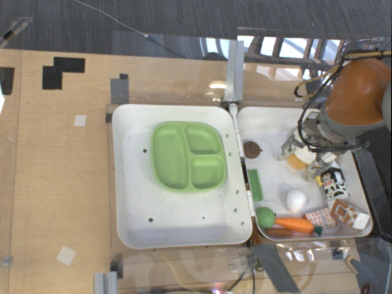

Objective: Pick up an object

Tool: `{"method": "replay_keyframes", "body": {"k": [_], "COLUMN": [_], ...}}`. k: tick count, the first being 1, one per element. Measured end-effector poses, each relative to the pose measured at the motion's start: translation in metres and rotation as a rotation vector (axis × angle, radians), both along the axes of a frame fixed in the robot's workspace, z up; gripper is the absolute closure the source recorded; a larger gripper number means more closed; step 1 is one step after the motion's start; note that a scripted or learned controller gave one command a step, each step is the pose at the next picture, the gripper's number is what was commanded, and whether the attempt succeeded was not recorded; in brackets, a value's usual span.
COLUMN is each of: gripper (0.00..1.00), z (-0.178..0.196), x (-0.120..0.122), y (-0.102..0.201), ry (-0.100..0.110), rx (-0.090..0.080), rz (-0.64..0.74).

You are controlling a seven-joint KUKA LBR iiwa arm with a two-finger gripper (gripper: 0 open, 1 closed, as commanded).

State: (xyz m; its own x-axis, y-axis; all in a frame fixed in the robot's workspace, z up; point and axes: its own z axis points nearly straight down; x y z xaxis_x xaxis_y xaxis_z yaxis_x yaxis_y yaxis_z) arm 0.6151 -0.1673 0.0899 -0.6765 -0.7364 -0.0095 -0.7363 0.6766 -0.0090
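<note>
A pale wooden counter [55, 182] spreads across the scene, marked with black rectangular patches [61, 71] near its far left. Beyond its far edge lies dark grey ribbed carpet floor [184, 5], crossed by a thin pale cable [92, 8].

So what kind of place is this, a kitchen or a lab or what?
Most likely a robotics lab bench, not a kitchen. A grey and orange arm reaches over two white bins set on a wooden bench, and the food there looks like toys: a carrot, an egg and a green divided plate.
</note>
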Motion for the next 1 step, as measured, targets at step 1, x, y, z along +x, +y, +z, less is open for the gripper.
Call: {"method": "replay_keyframes", "body": {"k": [1], "gripper": [0.0], "z": [0.0003], "x": [-0.0059], "y": [0.0074], "ry": [-0.003], "rx": [-0.001], "rz": [-0.009]}}
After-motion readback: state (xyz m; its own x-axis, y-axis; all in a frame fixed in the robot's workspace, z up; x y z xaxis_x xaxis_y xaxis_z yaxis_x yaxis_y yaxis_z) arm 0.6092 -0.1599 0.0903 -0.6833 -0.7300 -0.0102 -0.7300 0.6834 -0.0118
